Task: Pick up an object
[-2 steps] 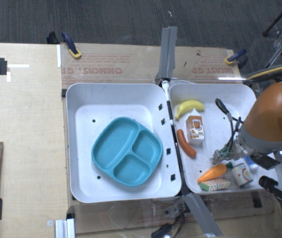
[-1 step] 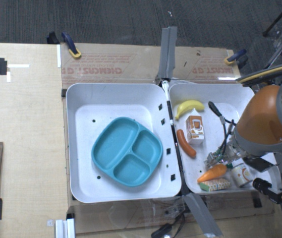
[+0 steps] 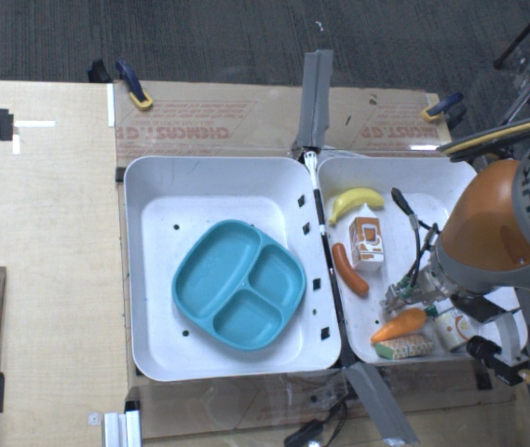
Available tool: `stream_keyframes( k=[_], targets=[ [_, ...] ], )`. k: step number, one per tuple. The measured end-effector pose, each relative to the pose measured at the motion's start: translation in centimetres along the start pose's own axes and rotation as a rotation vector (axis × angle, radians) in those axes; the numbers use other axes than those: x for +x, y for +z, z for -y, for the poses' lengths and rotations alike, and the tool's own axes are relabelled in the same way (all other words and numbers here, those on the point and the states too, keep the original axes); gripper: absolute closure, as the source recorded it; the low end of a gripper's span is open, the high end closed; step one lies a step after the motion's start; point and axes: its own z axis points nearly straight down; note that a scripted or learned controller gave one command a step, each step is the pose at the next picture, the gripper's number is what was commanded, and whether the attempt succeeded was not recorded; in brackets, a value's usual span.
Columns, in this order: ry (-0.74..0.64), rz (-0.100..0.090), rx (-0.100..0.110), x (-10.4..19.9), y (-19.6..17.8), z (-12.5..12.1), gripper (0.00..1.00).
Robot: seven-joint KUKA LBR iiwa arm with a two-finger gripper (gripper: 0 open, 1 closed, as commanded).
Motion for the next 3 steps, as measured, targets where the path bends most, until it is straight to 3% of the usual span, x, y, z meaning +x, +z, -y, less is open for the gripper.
stream_keyframes(
  k=[1, 2, 3],
  targets=[
    [0.036, 0.001, 0.001, -2.2, -3.0, -3.2, 1.0],
    [0.036, 0.0, 0.002, -2.2, -3.0, -3.2, 0.0],
    [-0.097, -0.001, 0.002, -2.2, 0.0, 0.6, 0.0]
  ],
)
